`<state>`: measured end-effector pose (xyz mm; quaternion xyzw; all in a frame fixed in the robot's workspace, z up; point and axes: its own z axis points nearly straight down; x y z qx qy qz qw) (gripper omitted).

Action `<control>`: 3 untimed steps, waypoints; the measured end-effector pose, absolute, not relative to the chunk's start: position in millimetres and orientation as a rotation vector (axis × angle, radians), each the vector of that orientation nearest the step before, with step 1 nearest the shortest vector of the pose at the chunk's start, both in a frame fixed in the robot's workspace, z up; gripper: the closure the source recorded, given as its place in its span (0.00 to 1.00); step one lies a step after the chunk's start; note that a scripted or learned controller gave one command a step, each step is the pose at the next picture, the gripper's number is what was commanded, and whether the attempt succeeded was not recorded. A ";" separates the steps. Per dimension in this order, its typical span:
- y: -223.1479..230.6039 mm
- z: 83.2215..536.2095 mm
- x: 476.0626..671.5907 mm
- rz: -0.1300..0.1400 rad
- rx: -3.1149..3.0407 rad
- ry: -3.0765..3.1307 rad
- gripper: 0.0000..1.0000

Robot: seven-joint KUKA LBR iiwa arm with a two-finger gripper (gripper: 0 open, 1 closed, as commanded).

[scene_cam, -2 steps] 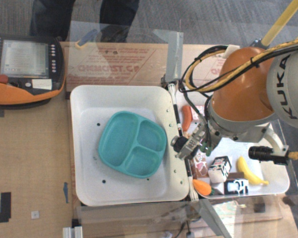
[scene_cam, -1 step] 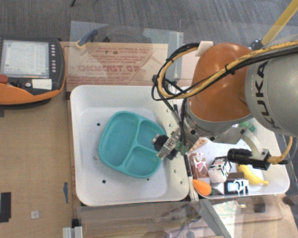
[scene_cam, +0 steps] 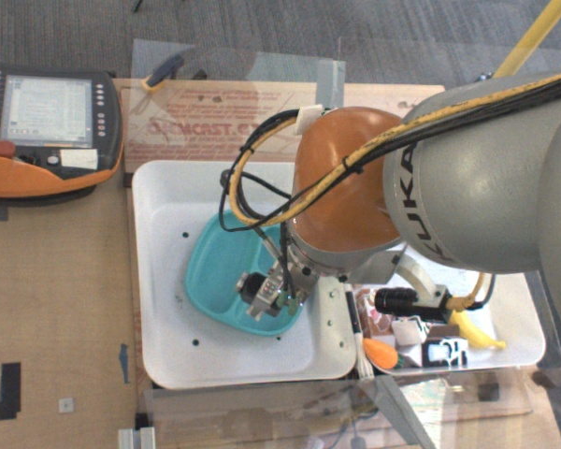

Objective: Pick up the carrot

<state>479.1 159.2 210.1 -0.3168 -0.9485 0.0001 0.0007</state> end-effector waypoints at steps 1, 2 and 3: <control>210.2 232.9 486.9 -0.005 -0.563 -3.095 1.00; 226.2 217.8 478.8 -0.002 -0.032 -3.141 1.00; 225.4 216.3 479.4 -0.002 0.476 -3.106 1.00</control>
